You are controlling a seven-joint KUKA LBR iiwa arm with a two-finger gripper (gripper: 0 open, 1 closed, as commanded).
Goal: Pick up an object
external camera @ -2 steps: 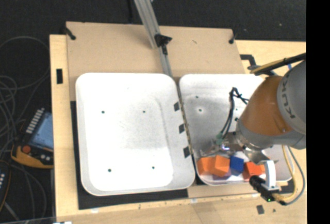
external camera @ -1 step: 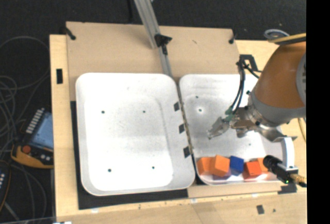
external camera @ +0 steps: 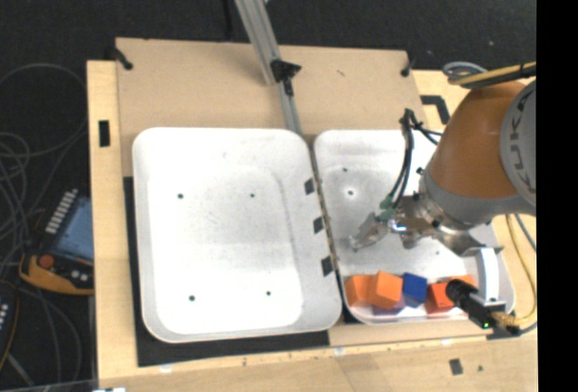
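Camera view from above and at a slant shows a bench carrying two shallow white bins side by side. The left bin (external camera: pixel 226 228) has a bare floor with a few small dark dots. The right bin (external camera: pixel 357 164) holds a cluster of small blocks along its near edge: an orange block (external camera: pixel 375 289), a blue block (external camera: pixel 414 287) just beside it, and another orange block (external camera: pixel 440 294) beyond that, partly hidden by the arm's hardware. The grey arm with its orange band (external camera: pixel 479 142) reaches in from the right and hangs over the right bin. Its gripper (external camera: pixel 372 230) points toward the middle of that bin's floor, above and apart from the blocks. Nothing can be seen between the gripper's tips; whether they are apart or together cannot be told at this size. As a judgement, the pick is not yet done: every block sits on the bin floor, none is lifted, and the gripper would have to move toward the near edge, come down on a block, close and raise it.
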